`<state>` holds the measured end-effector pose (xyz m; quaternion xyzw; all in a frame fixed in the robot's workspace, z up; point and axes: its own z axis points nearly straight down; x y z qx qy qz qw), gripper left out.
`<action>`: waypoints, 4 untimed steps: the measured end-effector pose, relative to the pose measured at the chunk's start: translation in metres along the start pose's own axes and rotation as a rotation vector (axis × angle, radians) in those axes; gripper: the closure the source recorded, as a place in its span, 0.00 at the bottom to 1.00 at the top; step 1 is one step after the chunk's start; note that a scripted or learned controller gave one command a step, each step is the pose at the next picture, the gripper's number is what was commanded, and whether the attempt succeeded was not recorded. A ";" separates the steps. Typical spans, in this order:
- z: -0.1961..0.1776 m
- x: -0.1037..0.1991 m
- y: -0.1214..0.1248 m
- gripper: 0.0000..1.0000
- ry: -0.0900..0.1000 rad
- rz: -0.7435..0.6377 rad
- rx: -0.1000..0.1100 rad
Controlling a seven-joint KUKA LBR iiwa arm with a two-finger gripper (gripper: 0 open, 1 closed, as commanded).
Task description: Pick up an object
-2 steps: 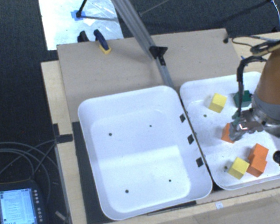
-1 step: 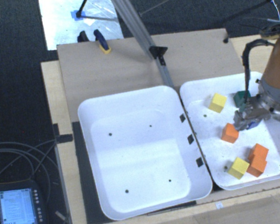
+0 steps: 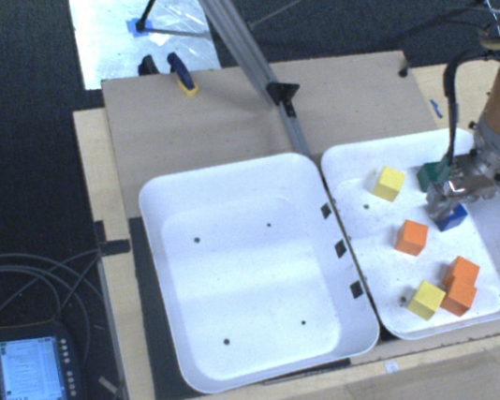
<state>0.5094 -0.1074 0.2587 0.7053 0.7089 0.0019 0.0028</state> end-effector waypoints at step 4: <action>-0.017 0.181 0.096 1.00 0.003 -0.004 0.002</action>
